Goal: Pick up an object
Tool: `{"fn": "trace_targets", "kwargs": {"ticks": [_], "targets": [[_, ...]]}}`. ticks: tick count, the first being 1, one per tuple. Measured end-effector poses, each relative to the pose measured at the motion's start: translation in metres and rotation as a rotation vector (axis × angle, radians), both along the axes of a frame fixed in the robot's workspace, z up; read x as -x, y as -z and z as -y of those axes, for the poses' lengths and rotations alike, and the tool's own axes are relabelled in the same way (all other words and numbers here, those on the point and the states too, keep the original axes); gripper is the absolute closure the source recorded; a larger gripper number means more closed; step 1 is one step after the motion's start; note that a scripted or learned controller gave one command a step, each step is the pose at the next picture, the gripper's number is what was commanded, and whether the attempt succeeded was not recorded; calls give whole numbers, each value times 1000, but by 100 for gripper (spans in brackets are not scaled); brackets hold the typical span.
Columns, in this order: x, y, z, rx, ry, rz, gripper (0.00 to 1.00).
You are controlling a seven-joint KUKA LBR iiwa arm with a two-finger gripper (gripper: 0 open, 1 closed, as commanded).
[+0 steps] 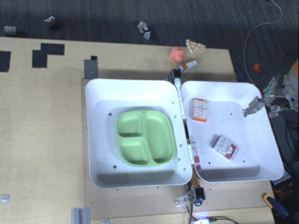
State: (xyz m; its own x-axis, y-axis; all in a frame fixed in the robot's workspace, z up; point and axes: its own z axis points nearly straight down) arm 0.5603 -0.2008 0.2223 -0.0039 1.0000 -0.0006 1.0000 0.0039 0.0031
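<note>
The two-finger gripper [254,107] sits at the right edge of the right shallow white bin [247,171], over its upper right corner. Nothing is held by it, and I cannot tell how it stands, because it is small and partly blurred at this edge.

In the same bin lie two possible targets. A small flat orange-and-white packet [200,110] is near the upper left of the bin floor, close to the wall between the two bins. A small flat red-and-white packet [225,147], turned at an angle, is nearer the middle of the floor. Both are well apart from the gripper and from each other.

The left shallow white bin [100,125] bears a light green plastic tray with three compartments [145,136].

I judge that the task is at its beginning: the approach step, with no object picked yet. The next move calls for choosing one packet, travelling left over it, and descending straight. Both packets lie flat, so the grasp could easily slip.
</note>
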Motion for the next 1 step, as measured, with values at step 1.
{"fn": "trace_targets", "kwargs": {"ticks": [1], "targets": [[60,124,5,0,1,3,0]]}}
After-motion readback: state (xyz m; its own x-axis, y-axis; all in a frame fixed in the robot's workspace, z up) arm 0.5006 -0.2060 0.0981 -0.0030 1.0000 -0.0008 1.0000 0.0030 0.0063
